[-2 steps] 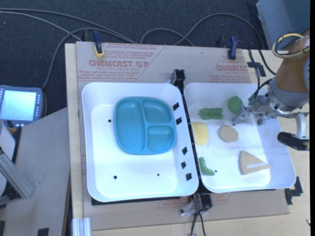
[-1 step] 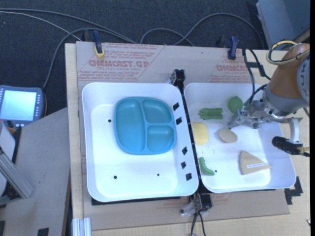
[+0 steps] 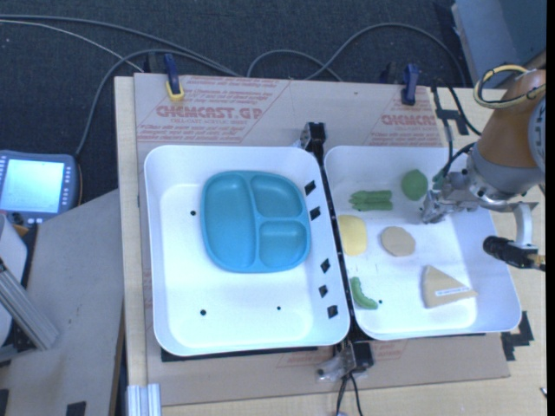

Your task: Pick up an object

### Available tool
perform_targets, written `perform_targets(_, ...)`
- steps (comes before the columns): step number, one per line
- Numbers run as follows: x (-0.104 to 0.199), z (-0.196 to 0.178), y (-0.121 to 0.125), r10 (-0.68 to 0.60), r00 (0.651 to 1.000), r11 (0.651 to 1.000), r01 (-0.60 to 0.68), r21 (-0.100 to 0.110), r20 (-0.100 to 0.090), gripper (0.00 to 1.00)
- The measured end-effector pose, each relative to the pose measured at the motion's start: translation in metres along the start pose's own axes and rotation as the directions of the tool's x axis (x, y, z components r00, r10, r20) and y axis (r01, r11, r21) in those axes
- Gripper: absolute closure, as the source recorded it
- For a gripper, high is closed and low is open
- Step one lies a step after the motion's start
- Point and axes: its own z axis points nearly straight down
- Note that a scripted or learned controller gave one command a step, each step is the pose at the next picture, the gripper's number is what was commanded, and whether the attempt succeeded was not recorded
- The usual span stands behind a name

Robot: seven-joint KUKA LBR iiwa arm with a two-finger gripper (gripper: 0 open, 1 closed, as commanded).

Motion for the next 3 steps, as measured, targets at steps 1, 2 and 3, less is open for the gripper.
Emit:
perform_targets(1, 0.005, -0.047, -0.003, 0.000, 1.000, 1.000, 0.000, -0.005, 0.002, 1.00)
perform_targets(2, -0.003, -0.108, 0.001, 0.000, 1.000, 1.000, 0.000, -0.007, 0.004, 1.00)
perform_targets(3, -0.003, -0.161, 0.003, 0.000, 1.000, 1.000, 0.001, -0.007, 0.003, 1.00)
